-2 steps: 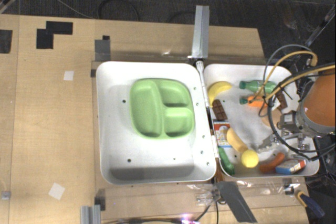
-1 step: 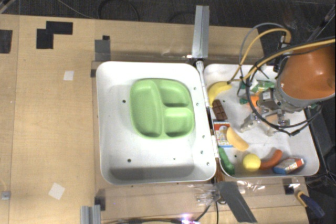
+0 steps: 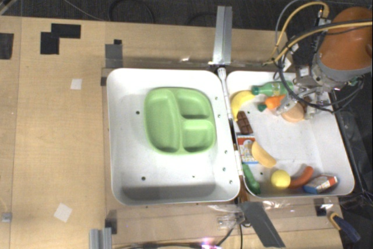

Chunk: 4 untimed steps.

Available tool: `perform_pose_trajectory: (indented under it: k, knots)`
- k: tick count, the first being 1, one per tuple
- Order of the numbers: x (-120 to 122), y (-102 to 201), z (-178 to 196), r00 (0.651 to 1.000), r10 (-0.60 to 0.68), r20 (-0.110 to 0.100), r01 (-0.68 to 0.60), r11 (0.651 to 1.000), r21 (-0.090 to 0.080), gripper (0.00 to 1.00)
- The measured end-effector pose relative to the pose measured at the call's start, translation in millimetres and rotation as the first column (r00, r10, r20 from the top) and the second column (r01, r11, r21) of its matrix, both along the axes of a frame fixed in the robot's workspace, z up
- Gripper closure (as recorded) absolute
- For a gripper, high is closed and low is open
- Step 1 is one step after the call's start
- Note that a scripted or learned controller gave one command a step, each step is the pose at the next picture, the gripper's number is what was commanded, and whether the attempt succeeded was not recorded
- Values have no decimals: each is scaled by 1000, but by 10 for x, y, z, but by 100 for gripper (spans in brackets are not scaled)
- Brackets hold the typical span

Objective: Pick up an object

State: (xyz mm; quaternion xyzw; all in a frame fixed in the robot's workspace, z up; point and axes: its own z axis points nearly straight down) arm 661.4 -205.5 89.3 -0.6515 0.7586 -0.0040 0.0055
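Observation:
My gripper (image 3: 301, 97) hangs over the back of the right bin (image 3: 326, 146), under the orange wrist band. Right beneath it lies a pale peach rounded object (image 3: 293, 113); I cannot tell whether the gripper touches it. An orange carrot-like piece (image 3: 273, 103) and a green bottle (image 3: 267, 89) lie just left of the gripper. A yellow banana-shaped piece (image 3: 239, 101) rests at the bin's back left corner.
The left bin (image 3: 125, 143) holds a green divided plate (image 3: 178, 119). Along the right bin's left wall sit a brown bar (image 3: 243, 122), a printed card (image 3: 245, 147) and a banana (image 3: 263, 155). Near the front lie a lemon (image 3: 280, 179), red sausage (image 3: 301, 176) and small tube (image 3: 322, 183).

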Motion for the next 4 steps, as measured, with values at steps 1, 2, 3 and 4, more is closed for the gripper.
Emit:
perform_pose_trajectory:
  k: [1,2,3,4]
  knots:
    - [-632,86,-1,997,72,-4,-72,997,-1,0]
    - [-137,436,-6,990,142,-2,-142,990,-1,0]
    - [103,1054,-8,1000,-2,-4,2,1000,3,0]
    - [130,1046,138,1000,-8,6,8,1000,5,100]
